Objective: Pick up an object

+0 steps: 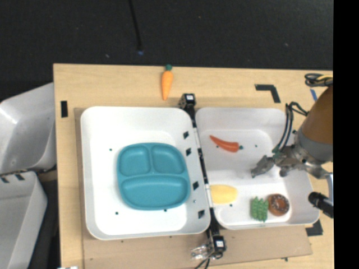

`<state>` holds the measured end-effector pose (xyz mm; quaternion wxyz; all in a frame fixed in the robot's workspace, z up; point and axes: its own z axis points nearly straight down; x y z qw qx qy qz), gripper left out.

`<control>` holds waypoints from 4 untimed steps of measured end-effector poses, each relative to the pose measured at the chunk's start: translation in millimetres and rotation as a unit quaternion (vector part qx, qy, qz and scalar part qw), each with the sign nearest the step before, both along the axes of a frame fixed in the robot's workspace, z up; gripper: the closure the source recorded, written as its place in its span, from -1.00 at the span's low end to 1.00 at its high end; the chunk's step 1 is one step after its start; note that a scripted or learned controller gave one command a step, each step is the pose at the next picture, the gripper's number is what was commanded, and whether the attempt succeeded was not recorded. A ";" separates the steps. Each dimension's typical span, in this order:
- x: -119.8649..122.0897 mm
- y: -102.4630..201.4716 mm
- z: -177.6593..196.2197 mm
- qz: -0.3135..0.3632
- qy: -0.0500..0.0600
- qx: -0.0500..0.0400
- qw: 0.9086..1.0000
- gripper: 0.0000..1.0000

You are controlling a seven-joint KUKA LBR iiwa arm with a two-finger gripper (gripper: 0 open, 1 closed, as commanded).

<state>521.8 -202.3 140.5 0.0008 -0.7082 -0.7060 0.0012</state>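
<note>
Glossy red chilli (pixel 225 144), yellow oval (pixel 223 193), knobbly green piece (pixel 258 209), pincer (pixel 272 166) spread, holding nothing

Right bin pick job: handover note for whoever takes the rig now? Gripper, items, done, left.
Gripper: over the right bin, toward its right side, fingers spread open, nothing between them.
Right bin items: red chili pepper upper middle; yellow piece at the lower left by the divider; green piece and brown donut side by side along the near edge.
Left bin: teal divided plate, nothing on it.
Carrot: lying on the bench beyond the bins.
Done: no pick yet.
Left: close on one object and lift. The donut and green piece look nearest the gripper.
</note>
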 end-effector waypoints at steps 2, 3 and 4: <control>0.9 -2.1 -28.6 -0.001 -0.003 -0.001 1.000 1.00; -4.5 -10.7 21.9 -0.001 -0.005 -0.001 1.000 1.00; -2.7 -12.5 75.2 0.003 -0.005 -0.001 1.000 1.00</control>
